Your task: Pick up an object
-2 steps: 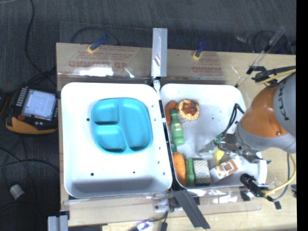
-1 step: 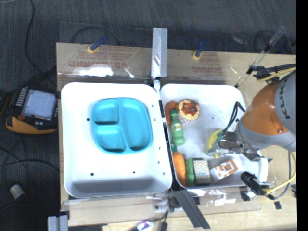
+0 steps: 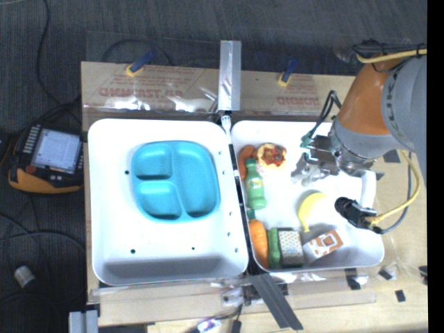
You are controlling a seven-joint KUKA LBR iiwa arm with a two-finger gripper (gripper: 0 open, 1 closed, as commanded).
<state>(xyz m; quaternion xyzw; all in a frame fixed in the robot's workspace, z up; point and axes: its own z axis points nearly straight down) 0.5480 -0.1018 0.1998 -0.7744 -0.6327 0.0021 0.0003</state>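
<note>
My hand (image 3: 310, 171) hovers above the banana (image 3: 311, 207); grip state I cannot tell; I'd descend centred, clear of the carton (image 3: 324, 243).

Counted: two white bins (image 3: 111, 255), one blue tray (image 3: 175, 179), one green bottle (image 3: 255, 189), one carrot (image 3: 258, 238), one banana (image 3: 311, 207), one pizza slice (image 3: 271, 155), one green box (image 3: 288, 247), one orange carton (image 3: 324, 244).
</note>
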